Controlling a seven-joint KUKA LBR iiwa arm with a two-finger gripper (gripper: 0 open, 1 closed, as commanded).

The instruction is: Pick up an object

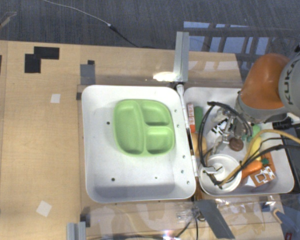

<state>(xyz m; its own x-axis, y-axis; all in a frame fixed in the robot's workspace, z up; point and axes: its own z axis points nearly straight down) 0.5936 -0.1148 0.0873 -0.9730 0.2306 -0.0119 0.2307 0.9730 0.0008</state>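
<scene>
Reaching into the right bin, the end effector hangs over a white bowl, carrot and banana; its grip cannot be made out. A green divided plate fills the left bin.

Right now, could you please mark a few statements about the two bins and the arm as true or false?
1. A green tray lies in the left bin. True.
2. The tray has one undivided hollow. False: ridges split it into three compartments.
3. The arm reaches over the right bin. True.
4. The white bowl sits in the left bin. False: it sits in the right bin, near the front edge.
5. An orange carrot lies in the right bin. True.
</scene>
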